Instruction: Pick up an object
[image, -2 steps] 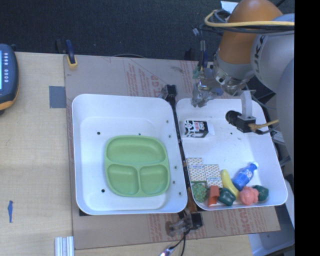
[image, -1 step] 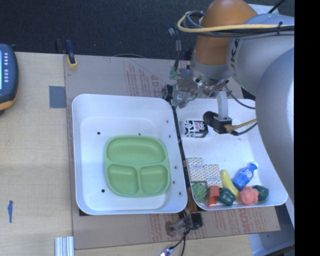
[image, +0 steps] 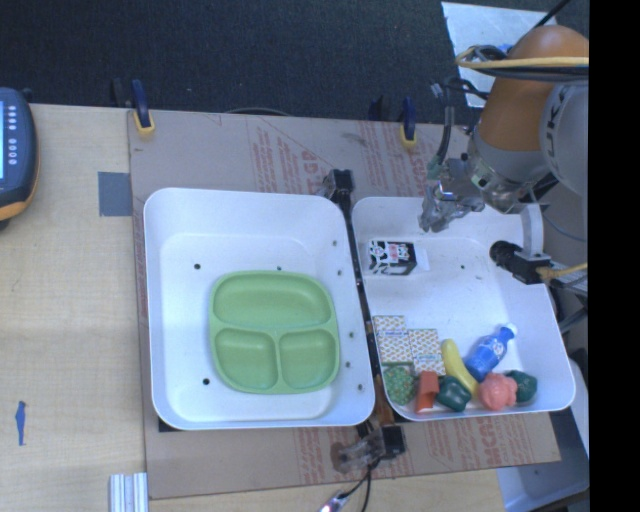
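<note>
Jaws: I can't tell their state, gripper (image: 438, 218) too small and blurred, nothing visible in it. I see it hanging over the far edge of the right bin (image: 465, 292). Small black-and-white carton (image: 391, 256) lies flat just below-left of the gripper, apart from it, long axis running left-right. Banana (image: 458, 364), blue bottle (image: 489, 351) and other toy food sit piled well below the gripper at the bin's near edge. Arm (image: 520, 110) comes in from the right, wrist pointing down-left. Green divided plate (image: 272, 331) lies in the left bin (image: 175, 310).
</note>
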